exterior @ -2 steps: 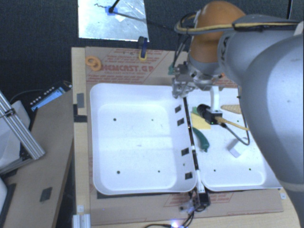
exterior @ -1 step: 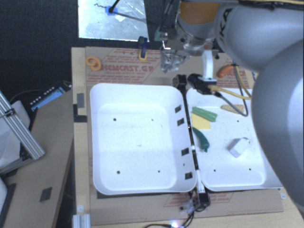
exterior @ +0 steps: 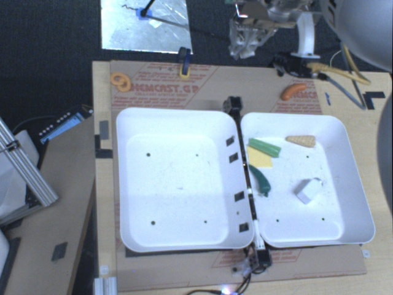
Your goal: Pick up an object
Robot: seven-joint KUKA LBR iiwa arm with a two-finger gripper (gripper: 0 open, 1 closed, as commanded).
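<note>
**Gripper High, Nothing Picked Yet**

Parked well above the far edge of the bench — gripper (exterior: 247,42) beyond the right bin (exterior: 353,183), over the cardboard, nowhere near the contents. Nothing visible between or under it; whether clenched or released cannot be told at this angle.

Candidates all in the right bin: a green block (exterior: 264,147) lying just above a yellow square (exterior: 260,159), a dark green curved piece (exterior: 260,180) hard against the central divider, a tan cone (exterior: 301,141) near the far wall, a white block (exterior: 309,190) alone toward the middle. Left bin (exterior: 132,183) bare.

Risks, judged from the layout:
- Green block and yellow square touching — likely to shift together or slip out during a close.
- Curved piece beside the divider — little room on that side, possible collision with the wall.
- Cone tapered, prone to squirting free.
- White block well apart from the rest — probably the safest target.
</note>
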